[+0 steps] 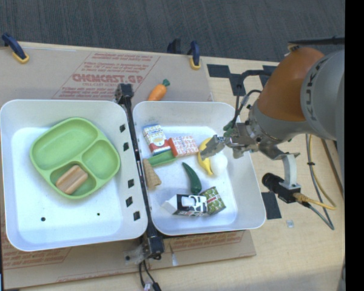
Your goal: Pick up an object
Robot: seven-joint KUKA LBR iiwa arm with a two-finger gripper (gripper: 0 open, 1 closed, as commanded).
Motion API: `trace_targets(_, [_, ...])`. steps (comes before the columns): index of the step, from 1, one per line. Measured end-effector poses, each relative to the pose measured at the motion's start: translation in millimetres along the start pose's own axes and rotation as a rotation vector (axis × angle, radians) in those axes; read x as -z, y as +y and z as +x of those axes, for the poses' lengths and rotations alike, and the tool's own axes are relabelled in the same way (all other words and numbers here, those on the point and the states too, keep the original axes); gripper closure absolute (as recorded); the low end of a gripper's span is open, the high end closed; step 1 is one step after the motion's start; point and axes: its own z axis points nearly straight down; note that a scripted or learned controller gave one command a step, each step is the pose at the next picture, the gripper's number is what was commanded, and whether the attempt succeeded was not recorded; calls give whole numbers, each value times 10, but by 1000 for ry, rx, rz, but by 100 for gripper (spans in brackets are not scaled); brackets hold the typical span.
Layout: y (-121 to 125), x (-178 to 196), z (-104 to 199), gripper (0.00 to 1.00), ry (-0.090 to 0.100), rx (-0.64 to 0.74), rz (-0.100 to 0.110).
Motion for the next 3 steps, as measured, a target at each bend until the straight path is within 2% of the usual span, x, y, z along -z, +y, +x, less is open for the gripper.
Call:
trace_targets(1, [752,-1087,-426,0,-5,0,-10])
trace_targets(2, [755,-988,-415,100,-3,4,-9])
trace_targets(3, [623,210,-69,100,-1,1,-4])
